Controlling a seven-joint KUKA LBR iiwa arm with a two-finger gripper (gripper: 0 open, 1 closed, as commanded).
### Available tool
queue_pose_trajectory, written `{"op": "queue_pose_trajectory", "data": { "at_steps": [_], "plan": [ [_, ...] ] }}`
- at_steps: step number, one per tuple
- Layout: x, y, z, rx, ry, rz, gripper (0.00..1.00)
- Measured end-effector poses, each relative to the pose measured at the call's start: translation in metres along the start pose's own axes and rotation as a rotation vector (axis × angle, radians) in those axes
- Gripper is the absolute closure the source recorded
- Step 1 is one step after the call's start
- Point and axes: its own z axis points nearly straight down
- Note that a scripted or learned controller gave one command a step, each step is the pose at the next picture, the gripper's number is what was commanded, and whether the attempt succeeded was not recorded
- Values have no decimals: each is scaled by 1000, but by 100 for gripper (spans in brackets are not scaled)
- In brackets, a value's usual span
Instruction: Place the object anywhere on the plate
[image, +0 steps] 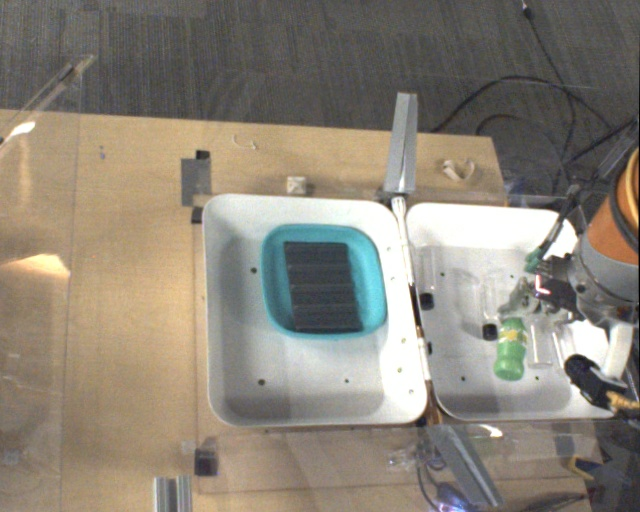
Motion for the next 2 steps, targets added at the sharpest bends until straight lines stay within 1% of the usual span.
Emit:
{"op": "queue_pose_trajectory", "data": {
  "at_steps": [1,2],
  "plan": [
    [2,2,-10,-2,0,-8,100],
    [45,21,30,5,0,-147,100]
  ]
}}
